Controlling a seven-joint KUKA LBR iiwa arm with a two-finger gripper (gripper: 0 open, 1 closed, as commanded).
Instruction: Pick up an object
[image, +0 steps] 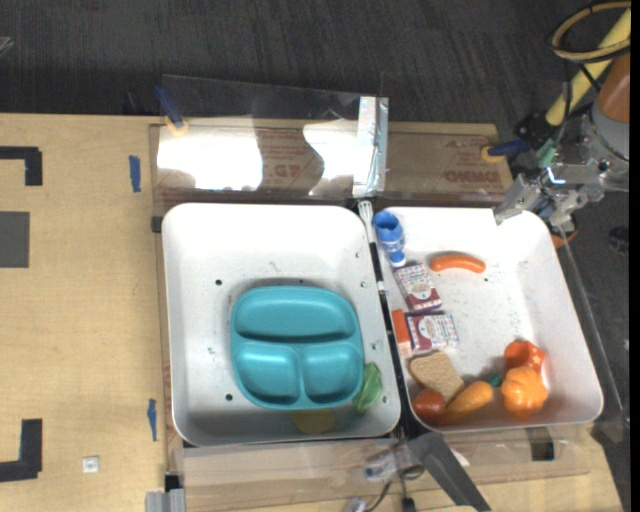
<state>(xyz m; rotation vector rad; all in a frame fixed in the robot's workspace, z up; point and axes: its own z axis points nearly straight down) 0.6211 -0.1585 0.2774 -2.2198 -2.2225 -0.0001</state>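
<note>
Right bin (560, 290): sausage (457, 263) left of end effector (545, 205).

White bins: 2, left bin (190, 240) and right bin (570, 330), side by side at frame centre.
Teal divided trays: 1 (296, 345), in left bin.
Green items: 1 (369, 388), at the tray's lower right corner.
Blue-capped bottles: 1 (388, 238), upper left of right bin.
Orange sausages: 1 (457, 263).
Printed packets: 2, upper (417, 284) and lower (432, 330).
Bread slices: 1 (436, 372).
Carrots: 1 (471, 397).
Red tomatoes: 1 (429, 404).
Orange peppers: 2, upper (522, 353) and lower (526, 388).
</note>
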